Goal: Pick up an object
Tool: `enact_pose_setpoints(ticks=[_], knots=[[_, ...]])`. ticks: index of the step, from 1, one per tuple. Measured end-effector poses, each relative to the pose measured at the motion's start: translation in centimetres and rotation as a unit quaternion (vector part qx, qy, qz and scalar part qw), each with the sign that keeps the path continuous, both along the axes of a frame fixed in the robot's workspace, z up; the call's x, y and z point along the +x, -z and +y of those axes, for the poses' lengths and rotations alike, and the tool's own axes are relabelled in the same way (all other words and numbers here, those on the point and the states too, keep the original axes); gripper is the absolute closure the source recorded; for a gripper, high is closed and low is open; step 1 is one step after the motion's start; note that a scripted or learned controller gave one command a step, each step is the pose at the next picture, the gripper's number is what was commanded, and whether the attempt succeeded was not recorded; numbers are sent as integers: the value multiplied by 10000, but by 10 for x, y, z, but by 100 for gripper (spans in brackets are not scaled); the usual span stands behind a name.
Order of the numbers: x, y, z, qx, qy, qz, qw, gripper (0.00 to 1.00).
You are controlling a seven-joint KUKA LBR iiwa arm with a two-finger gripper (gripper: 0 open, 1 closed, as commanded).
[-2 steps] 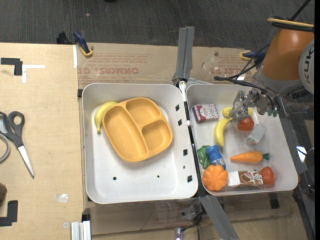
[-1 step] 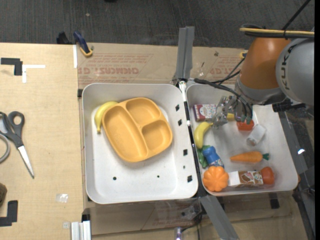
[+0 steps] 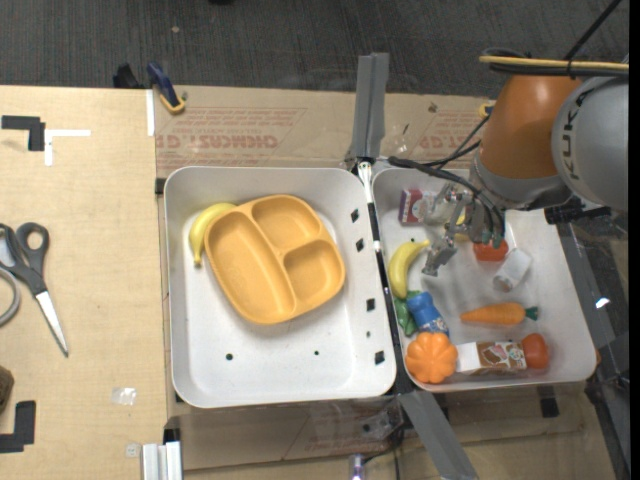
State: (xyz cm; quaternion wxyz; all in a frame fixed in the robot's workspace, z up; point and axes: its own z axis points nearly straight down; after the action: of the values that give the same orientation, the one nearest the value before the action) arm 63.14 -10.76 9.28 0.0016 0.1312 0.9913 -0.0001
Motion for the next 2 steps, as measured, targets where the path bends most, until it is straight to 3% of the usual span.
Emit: enact_pose_setpoints(ticks=[1,2], knots=[[14,0,-36,4,106,37,9999,0],[18,-12,-36,-15,91,-28,10000,100]])
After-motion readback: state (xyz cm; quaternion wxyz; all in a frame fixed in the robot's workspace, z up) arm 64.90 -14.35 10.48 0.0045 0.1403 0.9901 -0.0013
